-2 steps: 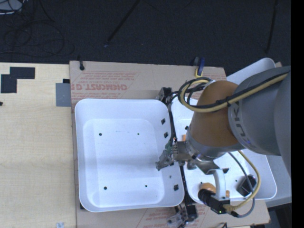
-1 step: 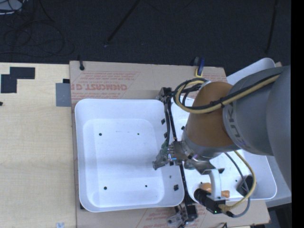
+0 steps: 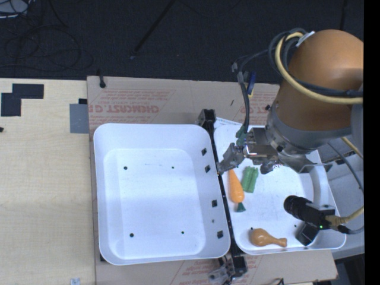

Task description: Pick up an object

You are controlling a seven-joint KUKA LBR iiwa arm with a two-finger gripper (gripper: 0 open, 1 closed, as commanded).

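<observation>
Claw (image 3: 233, 159), grip unreadable, hangs near tapered orange carrot (image 3: 236, 187) and ribbed green block (image 3: 249, 179).

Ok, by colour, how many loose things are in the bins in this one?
Orange carrot: 1
Green block: 1
Tan drumstick-shaped toy: 1
Total: 3, all in the bin nearer the arm.

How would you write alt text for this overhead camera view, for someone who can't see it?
A robot arm hangs over the right white bin, its gripper next to a toy carrot and a green block. A tan drumstick-shaped toy lies nearer that bin's front; another white bin sits alongside.
</observation>
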